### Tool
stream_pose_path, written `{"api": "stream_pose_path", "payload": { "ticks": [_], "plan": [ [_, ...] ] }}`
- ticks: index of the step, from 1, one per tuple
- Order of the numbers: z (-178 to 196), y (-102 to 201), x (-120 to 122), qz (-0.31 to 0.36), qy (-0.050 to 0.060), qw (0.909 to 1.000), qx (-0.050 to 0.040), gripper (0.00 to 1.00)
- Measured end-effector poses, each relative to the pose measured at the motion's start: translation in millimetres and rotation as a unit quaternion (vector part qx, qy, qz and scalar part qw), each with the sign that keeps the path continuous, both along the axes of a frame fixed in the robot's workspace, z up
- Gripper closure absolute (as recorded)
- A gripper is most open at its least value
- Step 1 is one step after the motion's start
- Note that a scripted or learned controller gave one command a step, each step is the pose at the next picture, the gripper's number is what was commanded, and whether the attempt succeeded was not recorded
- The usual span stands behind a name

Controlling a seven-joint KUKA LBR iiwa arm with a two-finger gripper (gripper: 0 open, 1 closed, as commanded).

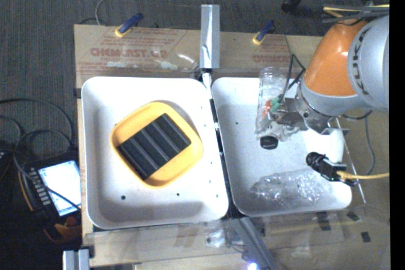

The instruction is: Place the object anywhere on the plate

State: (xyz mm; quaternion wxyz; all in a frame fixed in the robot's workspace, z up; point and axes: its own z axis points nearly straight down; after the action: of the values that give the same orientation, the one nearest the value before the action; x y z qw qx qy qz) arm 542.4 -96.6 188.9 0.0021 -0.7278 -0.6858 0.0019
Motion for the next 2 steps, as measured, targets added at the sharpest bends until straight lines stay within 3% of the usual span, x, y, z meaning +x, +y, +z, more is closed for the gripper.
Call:
{"api": "stream_pose_path", "payload": {
  "ticks": [1,2],
  "plan": [
    [6.8,1.1,-31.6,-0.184,0.000,0.9829,-0.0015,1.00],
    [-0.3,-39.5,19.2,-0.263,0.001,0.9647,-0.0032,1.00]
  ]
}}
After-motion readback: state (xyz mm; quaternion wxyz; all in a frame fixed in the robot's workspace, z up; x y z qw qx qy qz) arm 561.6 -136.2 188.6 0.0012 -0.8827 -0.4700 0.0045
